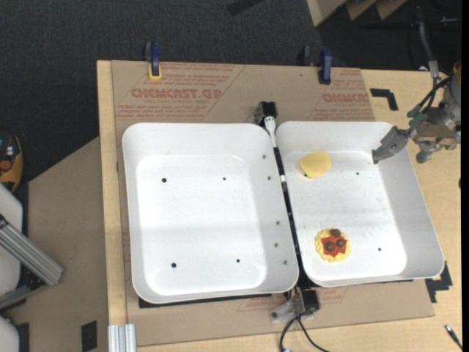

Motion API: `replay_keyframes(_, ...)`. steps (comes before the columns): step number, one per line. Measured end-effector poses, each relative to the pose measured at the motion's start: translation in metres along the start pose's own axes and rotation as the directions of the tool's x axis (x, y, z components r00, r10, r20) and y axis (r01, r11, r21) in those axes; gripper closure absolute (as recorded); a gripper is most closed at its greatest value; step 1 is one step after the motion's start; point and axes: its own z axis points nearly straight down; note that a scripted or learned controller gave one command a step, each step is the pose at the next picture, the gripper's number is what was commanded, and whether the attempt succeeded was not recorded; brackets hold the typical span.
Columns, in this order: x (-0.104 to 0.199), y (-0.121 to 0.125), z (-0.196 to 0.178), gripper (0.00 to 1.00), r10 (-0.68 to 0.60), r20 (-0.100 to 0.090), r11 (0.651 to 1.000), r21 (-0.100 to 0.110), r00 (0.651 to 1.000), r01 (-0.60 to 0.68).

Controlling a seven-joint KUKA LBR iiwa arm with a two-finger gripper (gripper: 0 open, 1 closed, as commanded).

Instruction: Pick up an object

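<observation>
Progress on the pick looks to be at its very start, judging by how things lie. Two objects rest in the right bin (410, 218): a pale yellow piece (316, 165) near the bin's far edge, toward its far left corner, and a round yellow item with red and dark spots (333, 245) near the bin's near edge, left of centre. The two sit well apart from each other, and neither touches a wall. The gripper (384, 151) hangs at the right bin's far right corner, just over the rim, with the wrist and its cabling behind it at the bench's right edge. Nothing shows between its tips, so no object is held; whether the jaws are spread or pressed together cannot be told from this slanted view, since only one dark finger-like shape is clear. The left bin (146, 218) shows only its bare white floor with small dark dots. What remains, then, is the whole job: moving over one object, descending, closing and lifting. The pale yellow piece is the nearer candidate.
</observation>
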Motion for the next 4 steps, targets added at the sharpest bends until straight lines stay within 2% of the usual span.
replay_keyframes(1,0.056,0.013,0.094,0.0,-0.006,-0.005,1.0,0.009,1.0,0.006)
replay_keyframes(2,0.054,-0.071,0.19,0.0,0.004,-0.005,1.0,0.017,1.0,-0.004)
replay_keyframes(3,0.025,0.006,0.199,0.0,-0.001,0.003,1.0,-0.005,1.0,0.001)
replay_keyframes(4,0.076,0.07,0.091,0.0,-0.008,0.001,1.0,-0.015,1.0,0.008)
